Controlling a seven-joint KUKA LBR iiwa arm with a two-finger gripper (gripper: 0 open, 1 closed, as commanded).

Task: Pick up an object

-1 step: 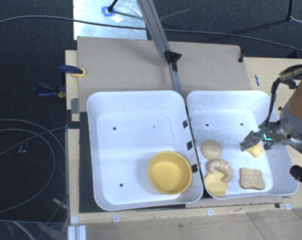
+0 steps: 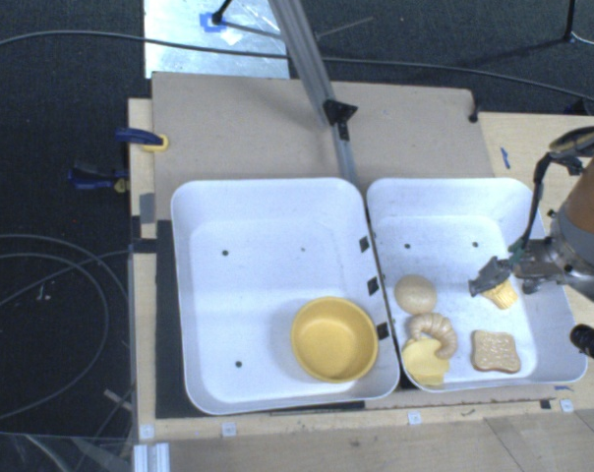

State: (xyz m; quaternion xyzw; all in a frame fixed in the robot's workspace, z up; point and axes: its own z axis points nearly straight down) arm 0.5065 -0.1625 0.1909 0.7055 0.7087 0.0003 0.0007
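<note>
Now the gripper (image 2: pixel 495 285) is hovering low in the right bin (image 2: pixel 445 200), touching a small yellow piece (image 2: pixel 504 296); jaws' state: cannot tell. Seemingly the grasp step; next move needs firm closing, then lifting.

A dark carpeted floor (image 2: pixel 51 87) filled the left and top of the frame, with thin black cables (image 2: pixel 41 293) looping over it at the left. The pale wooden surface (image 2: pixel 238 126) sat in the middle. A blue and yellow clamp (image 2: pixel 130 141) gripped its left edge. A grey metal pole (image 2: pixel 307 57) slanted down from the top centre. Behind it, a shiny patch (image 2: pixel 199 18) caught the light.
</note>
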